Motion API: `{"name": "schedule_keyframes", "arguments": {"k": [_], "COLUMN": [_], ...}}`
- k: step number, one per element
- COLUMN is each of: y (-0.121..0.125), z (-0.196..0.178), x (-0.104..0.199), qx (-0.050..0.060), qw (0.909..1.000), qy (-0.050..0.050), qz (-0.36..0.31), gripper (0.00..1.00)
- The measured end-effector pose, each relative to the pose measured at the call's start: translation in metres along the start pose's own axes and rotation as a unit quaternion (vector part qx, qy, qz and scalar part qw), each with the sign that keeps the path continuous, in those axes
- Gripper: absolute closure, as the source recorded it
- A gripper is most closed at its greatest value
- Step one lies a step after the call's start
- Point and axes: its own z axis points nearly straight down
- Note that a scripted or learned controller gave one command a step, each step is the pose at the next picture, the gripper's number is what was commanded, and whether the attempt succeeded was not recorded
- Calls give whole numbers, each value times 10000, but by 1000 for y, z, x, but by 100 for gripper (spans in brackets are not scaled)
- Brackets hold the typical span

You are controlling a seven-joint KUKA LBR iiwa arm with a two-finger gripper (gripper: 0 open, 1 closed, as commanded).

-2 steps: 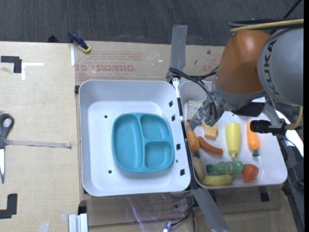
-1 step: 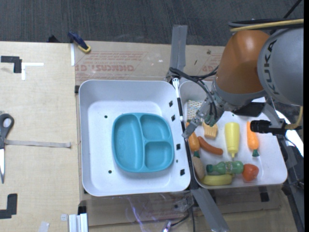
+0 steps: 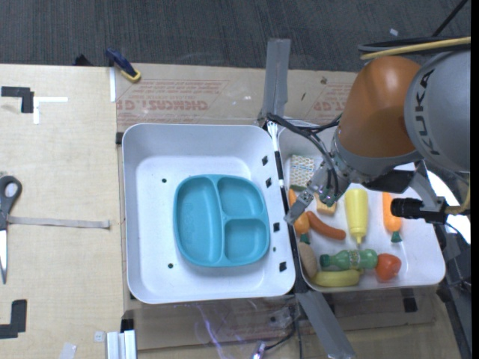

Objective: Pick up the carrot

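Grey on the arm's casing, with white lettering "KUKA" read sideways near the right edge. Red print on the cardboard strip behind the bins, mirrored and not legible. Pale wooden bench under all of it, with black corner marks, scissors at the left edge and a blue and yellow clip at the back; dark carpet beyond. Left bin holding a teal divided plate. Right bin crowded: yellow squeeze bottle, red sausage, green bottle, banana, red tomato. Gripper down low at that bin's left side, just above the sausage and beside the yellow bottle; whether apart or together, cannot tell, and nothing seen held. Carrot lying toward the bin's right side, green end toward the front, beyond the yellow bottle from the gripper and apart from it.
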Motion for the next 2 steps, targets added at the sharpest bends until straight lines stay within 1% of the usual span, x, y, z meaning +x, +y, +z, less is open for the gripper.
{"name": "schedule_keyframes", "arguments": {"k": [2], "y": [0], "z": [0], "x": [0], "qx": [0], "qw": [10000], "qy": [-1], "qz": [-2], "gripper": [0]}}
